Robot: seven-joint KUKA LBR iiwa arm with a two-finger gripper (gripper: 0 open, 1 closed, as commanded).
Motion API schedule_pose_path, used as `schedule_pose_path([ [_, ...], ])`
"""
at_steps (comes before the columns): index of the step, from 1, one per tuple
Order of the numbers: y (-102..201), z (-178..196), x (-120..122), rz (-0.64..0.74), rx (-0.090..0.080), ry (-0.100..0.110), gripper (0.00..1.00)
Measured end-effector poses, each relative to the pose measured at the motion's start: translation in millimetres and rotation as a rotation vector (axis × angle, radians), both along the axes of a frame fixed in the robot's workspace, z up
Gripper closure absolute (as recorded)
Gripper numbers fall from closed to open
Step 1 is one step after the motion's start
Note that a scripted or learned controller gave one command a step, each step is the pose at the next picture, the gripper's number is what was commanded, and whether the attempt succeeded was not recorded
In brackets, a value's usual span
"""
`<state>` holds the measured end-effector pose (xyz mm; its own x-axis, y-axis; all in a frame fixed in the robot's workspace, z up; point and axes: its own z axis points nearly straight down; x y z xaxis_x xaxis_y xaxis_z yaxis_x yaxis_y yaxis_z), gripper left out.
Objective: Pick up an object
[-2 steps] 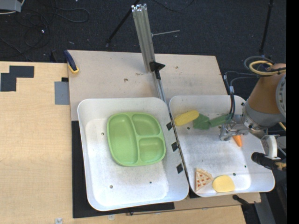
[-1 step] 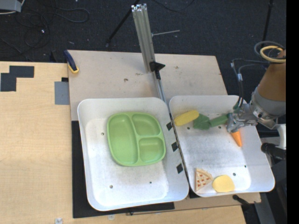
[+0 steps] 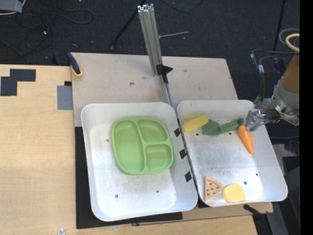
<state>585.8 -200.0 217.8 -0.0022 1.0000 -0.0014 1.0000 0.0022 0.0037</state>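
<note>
Gripper (image 3: 252,120) at right bin (image 3: 274,180) far right edge, just above carrot (image 3: 246,139). Carrot likely light, rigid, slick plastic; grasp across thick top. Finger spread: cannot tell.

You've got an orange carrot (image 3: 246,139) lying tilted near the right bin's (image 3: 274,190) far-right edge, tip pointing toward the near side.
</note>
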Motion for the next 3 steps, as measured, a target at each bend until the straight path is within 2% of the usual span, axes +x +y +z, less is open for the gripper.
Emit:
schedule_pose_path([
  [2,121,-9,-16,0.003,0.005,0.008,1.00],
  [3,172,3,-23,0.003,0.004,0.007,1.00],
])
